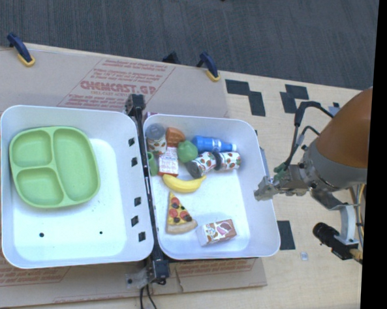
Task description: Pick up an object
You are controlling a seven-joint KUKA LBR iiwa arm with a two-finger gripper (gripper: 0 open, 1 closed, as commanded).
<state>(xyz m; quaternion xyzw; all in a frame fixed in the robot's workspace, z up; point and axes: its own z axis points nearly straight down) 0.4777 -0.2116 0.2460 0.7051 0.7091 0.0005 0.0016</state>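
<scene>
Over the right rim of the right bin (263,207), the gripper (264,189) hangs at the end of the arm (338,146), which reaches in from the right; whether it is open or closed cannot be told from this slant, and nothing shows in its grasp. No object has been lifted yet, so the step in hand looks like the approach. Candidates all lie in the right bin: a pizza slice (177,214) and a small carton (219,230) toward the near side, well apart from each other, then a banana (184,182) at the middle, and on the far side a tight cluster with a blue bottle (214,144), a printed can (219,161), another can (156,139) and an orange piece (175,136) touching or nearly so. The left bin (64,240) bears a green divided plate (53,167). To do this well, I would judge the carton the best target: it is nearest the gripper, stands clear of neighbours and offers flat sides. Coming down straight over its middle, aligned across its short side, should avoid clipping the bin wall. Going for the cluster risks nudging several pieces and closing on none.
</scene>
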